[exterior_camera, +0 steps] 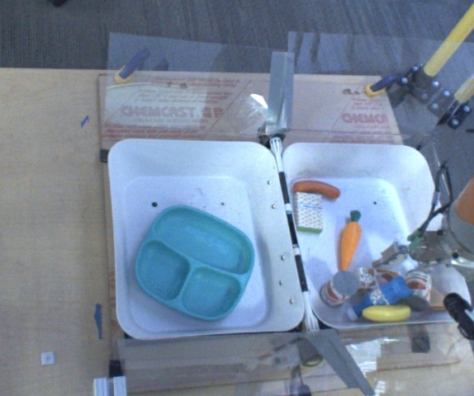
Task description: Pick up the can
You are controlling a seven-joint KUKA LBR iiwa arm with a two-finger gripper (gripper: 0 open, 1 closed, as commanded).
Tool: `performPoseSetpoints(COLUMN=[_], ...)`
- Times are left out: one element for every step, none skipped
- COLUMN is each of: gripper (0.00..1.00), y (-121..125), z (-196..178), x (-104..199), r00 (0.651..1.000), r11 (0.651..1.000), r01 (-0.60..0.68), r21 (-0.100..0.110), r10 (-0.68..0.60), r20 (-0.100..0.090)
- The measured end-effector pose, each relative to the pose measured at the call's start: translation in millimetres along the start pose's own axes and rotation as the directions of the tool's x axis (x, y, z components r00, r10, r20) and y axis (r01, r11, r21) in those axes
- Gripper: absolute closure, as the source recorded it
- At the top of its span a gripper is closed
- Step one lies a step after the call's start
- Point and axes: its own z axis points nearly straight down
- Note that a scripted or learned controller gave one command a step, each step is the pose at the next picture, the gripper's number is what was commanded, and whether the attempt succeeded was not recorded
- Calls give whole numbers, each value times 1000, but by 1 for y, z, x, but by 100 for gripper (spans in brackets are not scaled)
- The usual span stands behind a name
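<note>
Metal hand (404, 252) hovers beside the can (342, 285); its spread cannot be told.

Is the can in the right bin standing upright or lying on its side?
Lying on its side: the can shows its round grey end toward the camera, and its labelled body stretches sideways toward the banana.

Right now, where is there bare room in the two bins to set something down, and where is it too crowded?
The right bin is bare along its far wall, beyond the hot dog and carrot. In the left bin, a bare strip runs around the teal divided plate, widest at the far side. The right bin's near corner is crowded: can, banana and gripper.
</note>
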Motion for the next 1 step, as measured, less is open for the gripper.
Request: performPoseSetpoints(gripper=[0], y=[-1], z=[0], x=[-2], r00=[998], r11=[998], r01=[62], r21=[4], r10=[-62], r20=[0])
